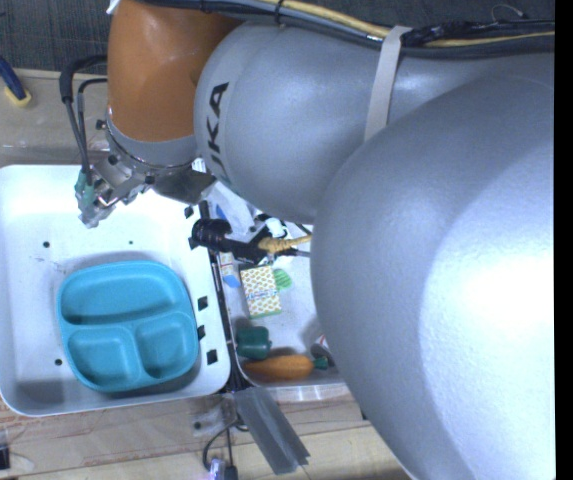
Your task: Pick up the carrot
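Note:
The carrot [281, 368], orange and stubby, lies at the near edge of the right bin [296, 392], just below the arm's big grey body. My gripper [92, 206] hangs over the far left corner of the left bin [16, 268], well away from the carrot and above bare white floor. Nothing shows beneath it or in it.
A blue three-compartment tray [126, 324] fills the near half of the left bin. In the right bin, a dark green item [253, 343] sits beside the carrot and a yellow checked block [261, 291] lies farther back. The arm hides most of that bin.

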`<state>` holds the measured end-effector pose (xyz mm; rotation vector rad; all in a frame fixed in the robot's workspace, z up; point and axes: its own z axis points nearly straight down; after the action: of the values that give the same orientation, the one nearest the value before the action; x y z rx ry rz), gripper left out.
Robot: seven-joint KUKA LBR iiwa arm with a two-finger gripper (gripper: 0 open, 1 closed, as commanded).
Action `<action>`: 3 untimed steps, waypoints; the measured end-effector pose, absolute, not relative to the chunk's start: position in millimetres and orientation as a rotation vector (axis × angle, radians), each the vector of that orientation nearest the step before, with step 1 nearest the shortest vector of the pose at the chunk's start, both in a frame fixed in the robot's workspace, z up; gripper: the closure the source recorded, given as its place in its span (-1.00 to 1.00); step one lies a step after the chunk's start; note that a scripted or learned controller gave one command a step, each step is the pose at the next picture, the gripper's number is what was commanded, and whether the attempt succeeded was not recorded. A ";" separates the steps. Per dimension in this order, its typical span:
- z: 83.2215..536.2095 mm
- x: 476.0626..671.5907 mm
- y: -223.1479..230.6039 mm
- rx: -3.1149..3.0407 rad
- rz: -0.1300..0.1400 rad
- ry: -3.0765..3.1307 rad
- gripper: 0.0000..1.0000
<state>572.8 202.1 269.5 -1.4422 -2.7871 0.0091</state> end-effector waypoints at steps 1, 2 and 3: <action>269.3 572.6 202.3 -1.441 0.010 -2.787 -1.00; 269.3 572.6 202.3 -1.441 0.010 -2.787 -1.00; 269.3 572.6 202.3 -1.441 0.010 -2.787 -1.00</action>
<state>572.6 202.3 269.3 -1.4412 -2.7867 0.0099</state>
